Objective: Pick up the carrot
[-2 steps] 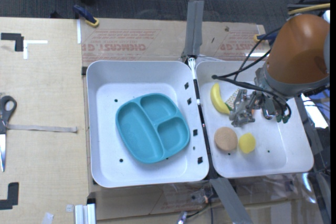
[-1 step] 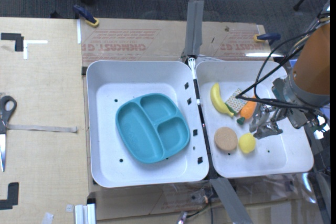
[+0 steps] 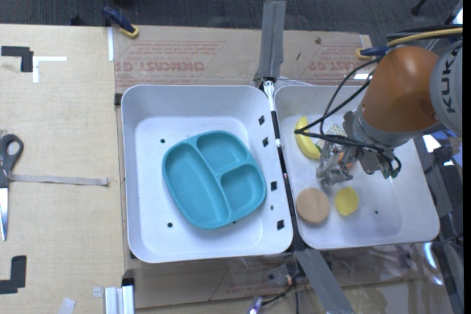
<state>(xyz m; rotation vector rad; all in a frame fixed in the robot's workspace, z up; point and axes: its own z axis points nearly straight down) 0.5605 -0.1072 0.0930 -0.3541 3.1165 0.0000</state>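
My gripper [image 3: 334, 171] hangs low over the middle of the right bin [image 3: 412, 224], below the orange band of the arm [image 3: 401, 88]. It sits just right of a yellow banana-like piece [image 3: 307, 143] and above a tan round disc [image 3: 313, 205] and a small yellow round piece [image 3: 346, 201]. The arm and its cables hide the bin floor under the wrist. I can make out nothing orange and carrot-shaped in the open parts of the bins.
The left bin [image 3: 140, 180] holds a blue divided plate [image 3: 213, 178]. A grey bar [image 3: 273, 40] stands at the back between the bins. Scissors [image 3: 7, 158] lie on the bench at far left.
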